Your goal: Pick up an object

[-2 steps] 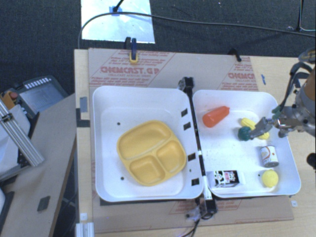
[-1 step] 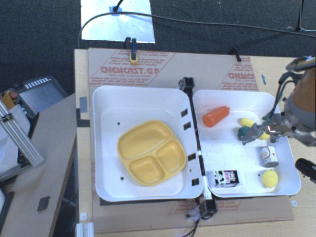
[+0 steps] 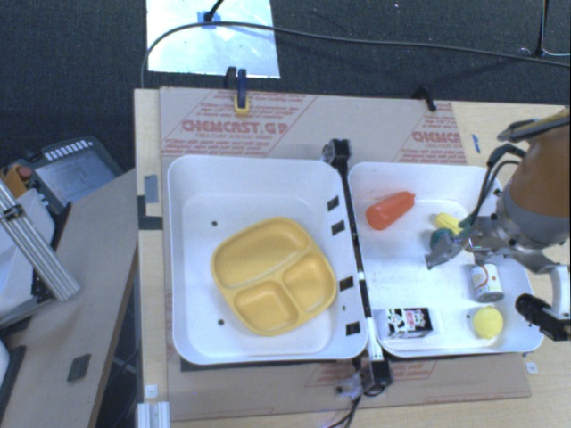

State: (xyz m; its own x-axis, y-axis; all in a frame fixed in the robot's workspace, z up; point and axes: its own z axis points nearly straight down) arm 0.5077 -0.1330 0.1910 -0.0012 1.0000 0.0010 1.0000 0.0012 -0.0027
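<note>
Now: pincer [image 3: 442,250] low in the right bin [image 3: 375,181].
Teal-and-yellow toy [image 3: 443,230] touches it; pincer's state: cannot tell.

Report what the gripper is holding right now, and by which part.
It cannot be told. The gripper sits low in the right bin beside a small teal and yellow object, but no hold on it is visible.

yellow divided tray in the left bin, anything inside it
The yellow three-compartment plastic tray shows bare yellow floors in all compartments. The white left bin floor beneath it is covered.
</note>
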